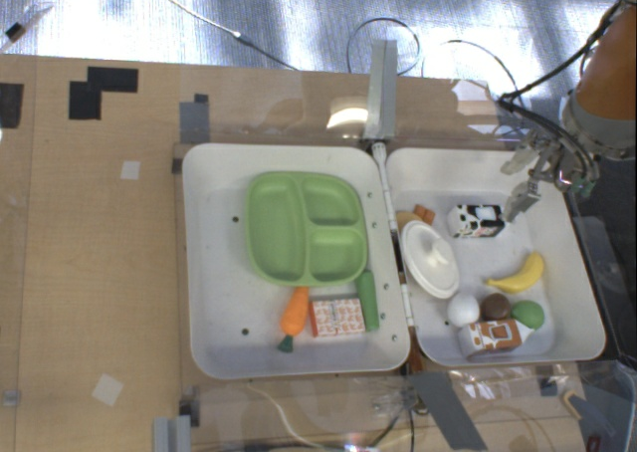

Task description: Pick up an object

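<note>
My gripper [519, 184] hangs over the far right part of the right bin [587, 301], its two fingers spread open with nothing between them. Just left of the lower fingertip lies a black-and-white cow toy [478, 221], apart from it. Below are a yellow banana [519, 275], a white round lid [430, 259], a white egg [462, 310], a brown ball [496, 307], a green lump [529, 315] and a small brown-and-white carton [493, 338]. A small brown block [424, 214] rests near the divider.
The left bin [214, 271] holds a green divided plate [304, 226], a carrot [294, 313], a red-patterned box [336, 318] and a green cucumber [367, 301]. A grey post [382, 92] stands behind the bins' shared wall. Cables trail at the back right.
</note>
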Controlling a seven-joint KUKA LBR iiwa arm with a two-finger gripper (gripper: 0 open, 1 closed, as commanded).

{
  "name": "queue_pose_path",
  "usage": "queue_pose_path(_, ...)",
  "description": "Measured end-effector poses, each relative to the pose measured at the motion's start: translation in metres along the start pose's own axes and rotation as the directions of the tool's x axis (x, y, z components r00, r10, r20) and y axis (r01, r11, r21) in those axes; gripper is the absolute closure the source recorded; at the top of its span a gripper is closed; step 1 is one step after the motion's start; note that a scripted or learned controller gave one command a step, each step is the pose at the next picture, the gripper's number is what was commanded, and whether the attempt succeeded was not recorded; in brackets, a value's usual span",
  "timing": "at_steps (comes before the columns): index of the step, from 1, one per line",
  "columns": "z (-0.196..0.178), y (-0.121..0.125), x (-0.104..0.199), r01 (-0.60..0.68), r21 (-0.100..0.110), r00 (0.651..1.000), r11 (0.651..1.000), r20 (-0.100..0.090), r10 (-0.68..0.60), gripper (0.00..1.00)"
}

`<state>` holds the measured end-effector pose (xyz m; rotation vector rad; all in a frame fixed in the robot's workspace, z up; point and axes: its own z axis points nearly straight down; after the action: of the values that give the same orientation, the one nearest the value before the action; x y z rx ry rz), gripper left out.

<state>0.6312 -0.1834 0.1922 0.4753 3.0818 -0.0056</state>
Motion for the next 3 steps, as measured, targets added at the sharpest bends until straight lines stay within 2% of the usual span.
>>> queue_pose_path(1,0.072,0.034,-0.016,-0.147,-0.007,0.989,0.989,0.009,0.147,0.0)
queue_pose_path(2,0.081,0.049,-0.008,-0.232,-0.007,0.972,0.973,0.023,0.233,0.0)
queue_pose_path(3,0.083,0.055,-0.012,-0.353,0.0,0.936,0.936,0.003,0.353,0.0)
